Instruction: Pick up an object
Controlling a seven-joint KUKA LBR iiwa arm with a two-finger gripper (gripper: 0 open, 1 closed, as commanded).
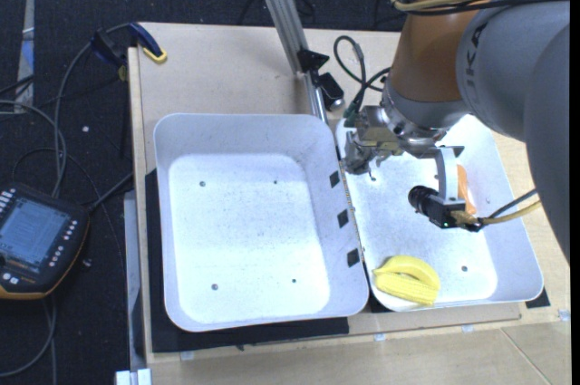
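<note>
Above the right bin (507, 274) the arm (507, 39) reaches in from the right, its orange band directly over the wrist. It is the largest item in view and hides much of that bin's far half. The left bin (245, 220) lies alongside, edge to edge with the right one.

The gripper (367, 158) hangs low at the right bin's near-left wall, close to the seam between the bins. Whether it is wide or narrow cannot be told; the wrist body and cabling obscure it. Nothing is visible between its tips, so no hold is recorded.

Candidate objects, both in the right bin: a yellow banana (408, 279) lying flat at the near edge, well apart from the gripper; and a small orange item (463, 184), partly hidden behind a black fitting (433, 205) on the arm, identity uncertain.

Assessment: the pick is not yet made, and the step in hand appears to be positioning. The banana is the clearer target. A sound attempt would centre over its mid-length, close across the narrow width rather than along the curve, and keep clear of the bin's rim, which sits just beside the fruit. Descent close to the wall risks a tip striking the rim.
</note>
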